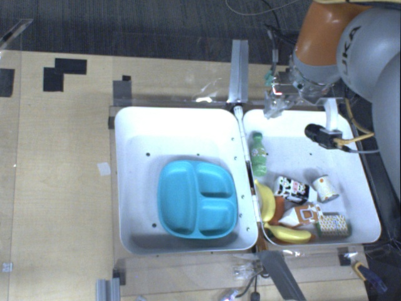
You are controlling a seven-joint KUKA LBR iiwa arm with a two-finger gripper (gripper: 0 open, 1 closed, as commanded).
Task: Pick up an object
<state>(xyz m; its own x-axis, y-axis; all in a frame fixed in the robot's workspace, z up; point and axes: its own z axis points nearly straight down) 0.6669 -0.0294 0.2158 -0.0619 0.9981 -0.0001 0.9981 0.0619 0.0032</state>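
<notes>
Hand [276,108] above right bin's [366,187] far edge — grip unclear, perhaps blurred; bananas [276,221] lie near.

Bright, even overhead light; the two shallow white plastic bins [188,121] glare slightly, shadows are soft, and the whole frame is mildly blurred.
</notes>
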